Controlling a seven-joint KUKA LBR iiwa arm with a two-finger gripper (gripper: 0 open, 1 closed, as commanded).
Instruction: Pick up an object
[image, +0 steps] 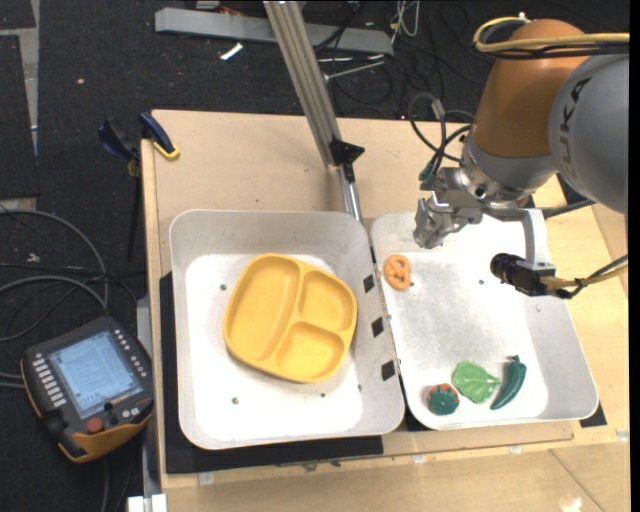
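Grey metal fingers (432, 232) hang over the far left corner of the right bin (560, 330); you cannot tell from this angle whether they are wide or narrow, and nothing shows between them. Your nearest target, the small orange pretzel-shaped piece (398, 271), lies just beside them, toward the left bin (200, 300). Across the right bin wait a green leaf (474, 381), a dark green pepper (510, 383) and a round red-and-green piece (443, 398). The left bin carries a yellow divided plate (291, 317).

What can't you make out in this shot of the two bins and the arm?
- Gripper: fingers too small and dark in the camera view to tell their state.
- Orange item by the right bin's left wall: too small to identify.
- Arm's upper part: cut off by the right edge.
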